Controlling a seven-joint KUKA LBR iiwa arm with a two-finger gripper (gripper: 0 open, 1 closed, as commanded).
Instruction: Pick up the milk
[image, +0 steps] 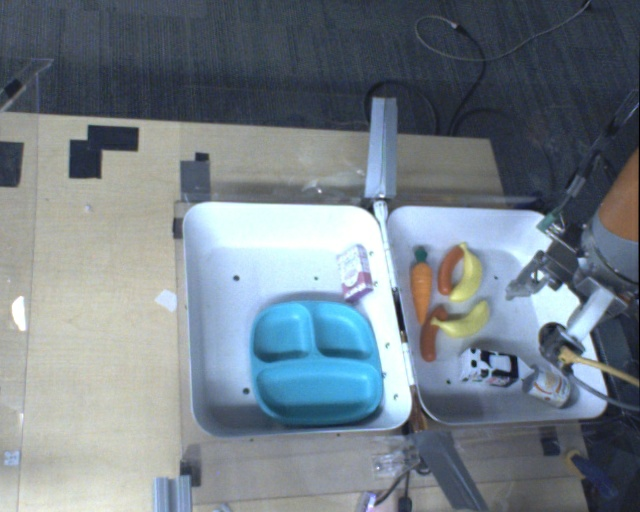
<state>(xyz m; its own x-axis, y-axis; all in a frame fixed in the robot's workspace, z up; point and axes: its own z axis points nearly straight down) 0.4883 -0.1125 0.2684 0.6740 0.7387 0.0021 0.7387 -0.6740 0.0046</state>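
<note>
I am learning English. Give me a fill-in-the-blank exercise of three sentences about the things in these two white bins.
1. The blue plate lies in the picture's ___ bin.
2. Two yellow ___ lie beside the carrot with the green top.
3. The gripper hangs above the picture's ___ bin.

Missing words: left; bananas; right.

Milk carton (490, 367) print blurred; arm (617, 212) cut off at right edge.
</note>
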